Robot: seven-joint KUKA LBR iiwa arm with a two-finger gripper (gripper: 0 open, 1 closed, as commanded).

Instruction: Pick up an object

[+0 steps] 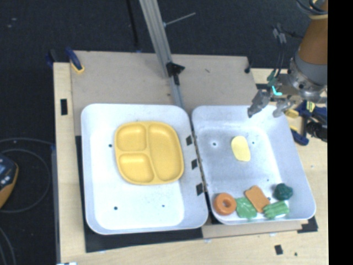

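My gripper (269,106) hangs over the far right corner of the right bin (220,127), its two fingers spread open with nothing between them. A pale yellow oval piece (240,148) lies in the middle of that bin, below and left of the gripper. Along the bin's near edge sit an orange ring (224,203), a light green piece (246,208), an orange-brown block (257,197), a green ridged piece (276,209) and a dark green lump (283,191).
The left bin (99,203) holds a yellow divided plate (148,151). A metal pole (157,35) rises at the back between the bins. Blue clamps (300,134) sit at the right bin's outer edge.
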